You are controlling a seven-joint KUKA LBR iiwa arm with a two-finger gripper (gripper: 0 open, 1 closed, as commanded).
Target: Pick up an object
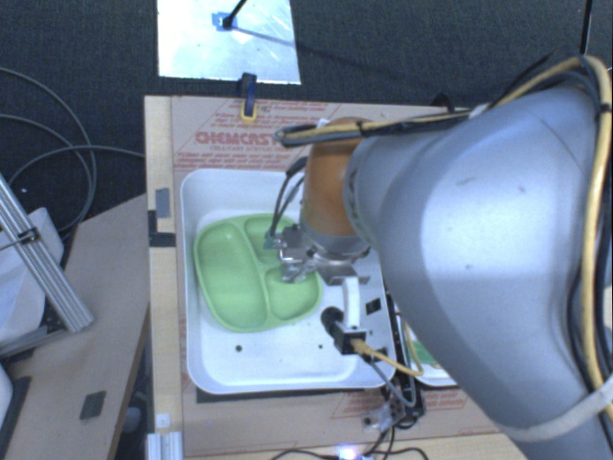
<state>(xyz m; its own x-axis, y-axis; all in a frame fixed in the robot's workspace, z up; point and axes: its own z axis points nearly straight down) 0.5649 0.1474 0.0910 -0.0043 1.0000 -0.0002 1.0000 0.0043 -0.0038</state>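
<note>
Green divided tray (235, 276) flat in left bin (206, 372), long axis upper-right to lower-left; pincer (290, 268) over it, state unclear.

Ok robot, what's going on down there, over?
Hand low over the green divided plate in the left white bin. Grip unclear from here. Plate lies flat, not lifted. Nothing else in the way.

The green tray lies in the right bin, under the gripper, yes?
Not quite: the green tray lies in the left bin, as the camera view shows. The gripper is above the tray's right part.
</note>
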